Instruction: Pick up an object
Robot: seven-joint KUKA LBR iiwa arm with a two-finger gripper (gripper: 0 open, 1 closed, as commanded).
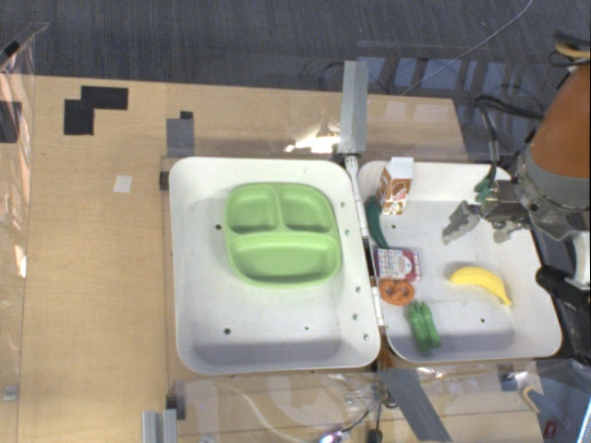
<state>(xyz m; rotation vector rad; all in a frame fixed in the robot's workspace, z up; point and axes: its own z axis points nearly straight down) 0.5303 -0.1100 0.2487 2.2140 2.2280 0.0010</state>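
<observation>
The right bin holds a yellow banana, a green pepper-like piece, an orange round item, a pink and white packet, a small carton and a dark green long piece along its left wall. My gripper hangs over the right part of that bin, above and just beyond the banana. Its fingers stand spread apart with nothing between them.
The left bin carries a green divided plate. A metal divider post stands behind the seam between the bins. Black marks lie on the wooden bench at the left. Cables run at the back right.
</observation>
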